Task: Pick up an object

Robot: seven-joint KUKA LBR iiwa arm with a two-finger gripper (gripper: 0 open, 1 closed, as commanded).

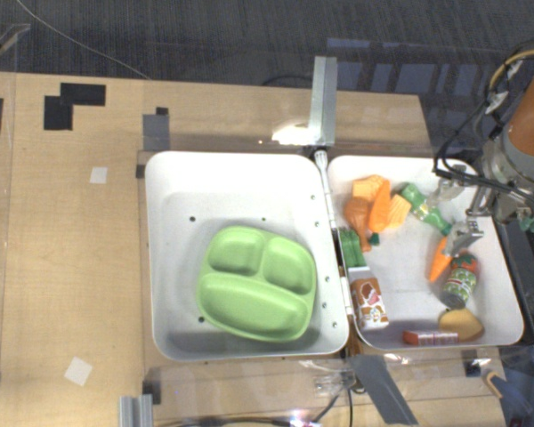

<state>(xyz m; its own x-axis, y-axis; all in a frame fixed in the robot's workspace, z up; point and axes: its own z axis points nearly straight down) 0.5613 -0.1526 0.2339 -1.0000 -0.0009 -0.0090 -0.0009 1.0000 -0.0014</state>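
Note:
My gripper (469, 229) hangs over the right side of the right bin (507, 318), just above a small orange carrot (439, 261) and a jar with a green label (461, 280). Nothing shows between it and those objects that I can make out. Further left in that bin lie orange blocks (380, 200), a green bottle (424, 205) and a green packet (350, 249). Toward the front are a small brown carton (369, 302), a tan potato-like piece (461, 323) and a red bar (427, 336).
The left bin (173, 194) holds a green divided plate (258, 283). A metal post (323, 105) stands behind the ridge where the two bins meet. The arm with its cables (516, 149) fills the right edge above the bin.

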